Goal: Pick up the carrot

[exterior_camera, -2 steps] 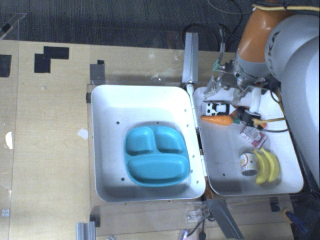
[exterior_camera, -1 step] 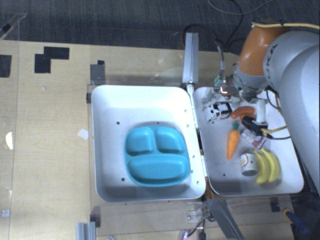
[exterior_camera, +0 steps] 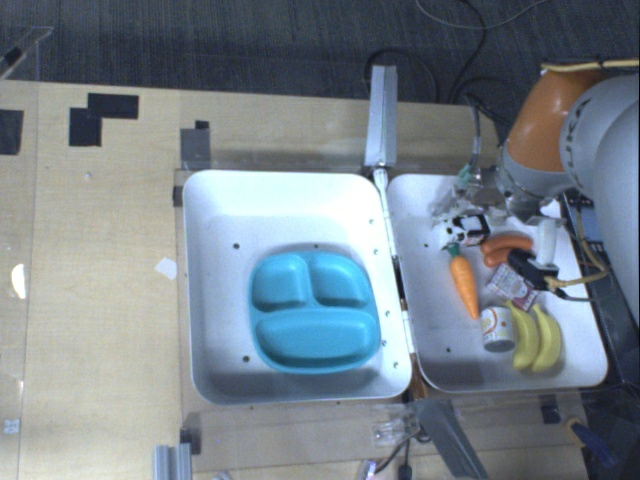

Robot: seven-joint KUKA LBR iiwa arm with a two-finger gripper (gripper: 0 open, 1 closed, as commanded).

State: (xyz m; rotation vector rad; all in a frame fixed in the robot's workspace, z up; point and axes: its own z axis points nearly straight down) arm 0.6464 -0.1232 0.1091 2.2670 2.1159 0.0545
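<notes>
You are looking at the gripper (exterior_camera: 470, 190) hanging over the right bin (exterior_camera: 430, 298), its opening impossible to tell, with the carrot (exterior_camera: 464, 282) lying just below it.

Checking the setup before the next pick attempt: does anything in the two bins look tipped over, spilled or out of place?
One thing: a small can lies on its side in the right bin, between the carrot and the bananas. Nothing looks spilled. The blue tray sits flat in the left bin.

I could not make out the gripper (exterior_camera: 478, 200) beneath the grey arm's (exterior_camera: 600, 133) orange-banded wrist; the arm itself ran off the right edge.
</notes>
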